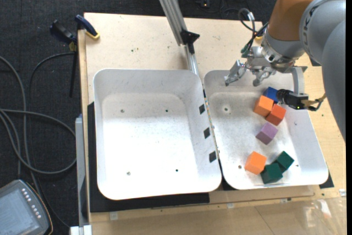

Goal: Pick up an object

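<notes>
Metal two-finger gripper (245,75) fingers spread, nothing between them, over right shallow white plastic bin (228,170) far end. Matte orange cube (264,105) and other blocks lie nearby inside.

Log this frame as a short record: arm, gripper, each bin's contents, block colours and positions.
arm: grey KUKA arm reaching in from the right
gripper: gripper above the right bin's far edge, fingers spread, nothing between them
right bin: six blocks
far cluster: blue block, orange block, red-orange block
middle: purple block
near cluster: orange cube, green blocks
left bin: speckled white floor
</notes>
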`<state>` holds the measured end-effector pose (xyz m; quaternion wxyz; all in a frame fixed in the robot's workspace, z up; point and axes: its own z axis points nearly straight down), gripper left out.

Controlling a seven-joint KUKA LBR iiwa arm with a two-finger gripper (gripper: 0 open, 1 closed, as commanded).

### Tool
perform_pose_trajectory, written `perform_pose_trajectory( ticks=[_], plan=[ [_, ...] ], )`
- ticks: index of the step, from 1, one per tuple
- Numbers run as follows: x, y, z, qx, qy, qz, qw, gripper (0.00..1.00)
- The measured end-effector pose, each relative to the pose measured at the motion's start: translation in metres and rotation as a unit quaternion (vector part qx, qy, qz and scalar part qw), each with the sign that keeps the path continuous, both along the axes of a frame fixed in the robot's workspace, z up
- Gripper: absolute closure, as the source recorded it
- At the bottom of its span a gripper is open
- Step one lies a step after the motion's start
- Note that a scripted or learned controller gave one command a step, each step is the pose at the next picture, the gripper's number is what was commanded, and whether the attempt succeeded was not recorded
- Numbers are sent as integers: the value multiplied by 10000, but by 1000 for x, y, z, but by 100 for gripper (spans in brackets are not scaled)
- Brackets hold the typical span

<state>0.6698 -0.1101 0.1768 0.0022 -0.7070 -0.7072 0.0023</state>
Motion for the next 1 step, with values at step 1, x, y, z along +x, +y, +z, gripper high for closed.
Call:
perform_pose_trajectory(
  ticks=[1],
  plan=[
    [0,-4,-44,-2,-13,-3,10000,0]
  ],
)
